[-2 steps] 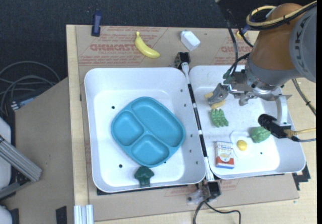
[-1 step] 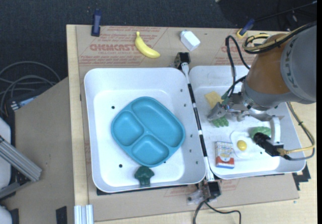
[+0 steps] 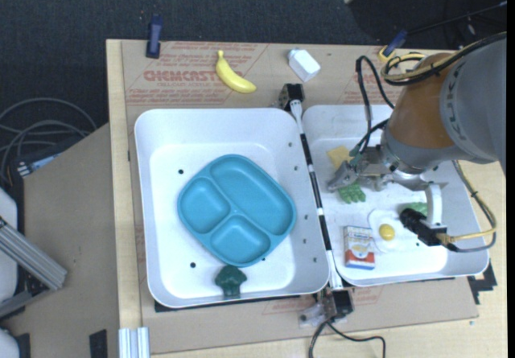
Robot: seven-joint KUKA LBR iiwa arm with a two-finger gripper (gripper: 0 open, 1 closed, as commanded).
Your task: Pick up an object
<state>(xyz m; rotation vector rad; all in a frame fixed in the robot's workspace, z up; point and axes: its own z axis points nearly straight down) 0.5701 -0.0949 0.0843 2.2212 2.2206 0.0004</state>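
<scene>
Grey arm [image 3: 475, 99] with orange band entering from the right, bent downward; gripper [image 3: 348, 179] low, pointing left, fingers slightly parted.

Small green object [image 3: 352, 194] flat in right bin, beside jaws.

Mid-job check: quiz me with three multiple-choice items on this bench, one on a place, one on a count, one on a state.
1. Where is the blue three-compartment plastic plate?
A. left white bin
B. right white bin
C. on the cardboard

2. How many yellow toy bananas lie on the cardboard behind the bins?
A. none
B. one
C. three

3. Where is the arm's pincer?
A. over the right white bin
B. over the banana
C. over the plate

Key: 1 A, it fills the left white bin; 2 B, a single banana; 3 A, it hangs low beside a small green object.
</scene>
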